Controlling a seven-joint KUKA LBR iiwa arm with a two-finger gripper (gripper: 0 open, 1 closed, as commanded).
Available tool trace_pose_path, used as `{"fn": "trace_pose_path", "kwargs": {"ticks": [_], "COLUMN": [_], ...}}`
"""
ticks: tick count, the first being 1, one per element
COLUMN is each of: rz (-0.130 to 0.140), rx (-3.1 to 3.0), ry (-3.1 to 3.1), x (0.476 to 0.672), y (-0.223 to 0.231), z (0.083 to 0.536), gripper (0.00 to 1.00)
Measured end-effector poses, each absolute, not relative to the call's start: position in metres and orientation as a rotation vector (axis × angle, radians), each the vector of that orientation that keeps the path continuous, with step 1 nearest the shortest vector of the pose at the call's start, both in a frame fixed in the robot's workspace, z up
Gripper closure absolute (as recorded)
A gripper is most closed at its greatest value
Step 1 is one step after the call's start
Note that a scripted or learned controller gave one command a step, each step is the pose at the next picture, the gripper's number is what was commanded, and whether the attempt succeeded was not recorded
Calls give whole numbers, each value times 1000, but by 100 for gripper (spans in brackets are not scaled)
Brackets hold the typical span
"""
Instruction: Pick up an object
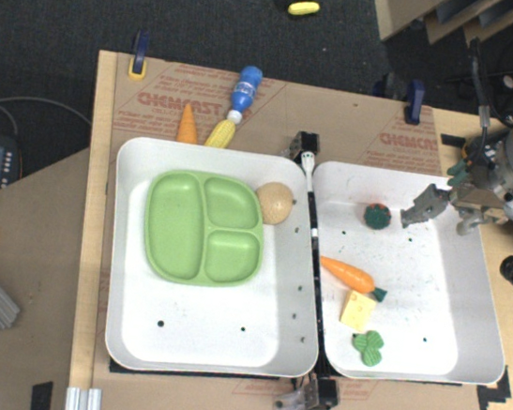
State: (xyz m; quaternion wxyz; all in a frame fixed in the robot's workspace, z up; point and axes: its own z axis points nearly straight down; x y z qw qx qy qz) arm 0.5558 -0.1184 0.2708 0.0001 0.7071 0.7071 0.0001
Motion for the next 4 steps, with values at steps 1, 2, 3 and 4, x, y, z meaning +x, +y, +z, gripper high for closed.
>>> {"fn": "trace_pose_path", "kwargs": {"ticks": [1, 2, 3, 4], "rz": [-5, -4, 2, 14], "rx": [2224, 2222, 2220, 2209], "ry": [2222, 2229, 2220, 2229], "x": [615, 646, 647, 615], "y": [-155, -130, -132, -47], "z": [161, 79, 96, 191], "gripper": [0, 0, 100, 100]}}
